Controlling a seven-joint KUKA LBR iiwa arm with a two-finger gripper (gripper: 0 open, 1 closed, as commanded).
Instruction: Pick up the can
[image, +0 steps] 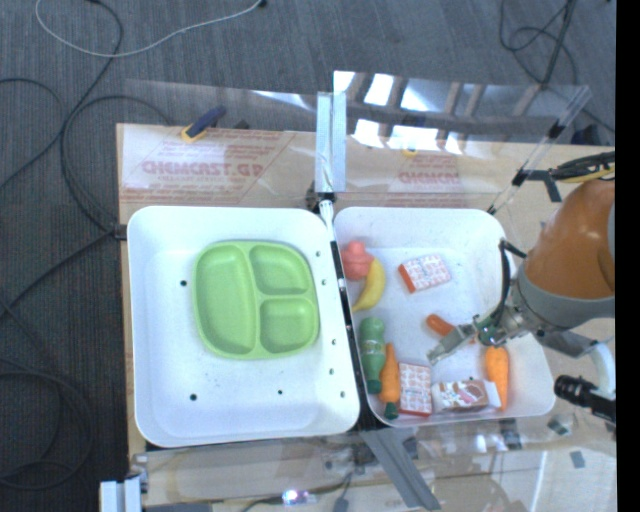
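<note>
**Tool low in the right bin, can not yet in its grip**

The table (200, 160) carries two white bins pushed wall to wall, probably so things can go from one to the other in a short swing. The left bin (160, 400) holds a green tray (256, 300). The right bin (480, 225) holds the clutter.

The arm (570, 255) leans in from the right, its tool (450, 345) down near the bin floor between a small carrot (440, 324) and a bigger carrot (497, 372). Whether the tool is spread or pressed together I can't tell from here, and I see nothing caught in it.

The can (372, 342), which I take to be the green cylinder, lies along the right bin's left wall, just below the banana (372, 285) and apart from the tool. Tucked against the wall like that, it looks awkward to straddle.
</note>
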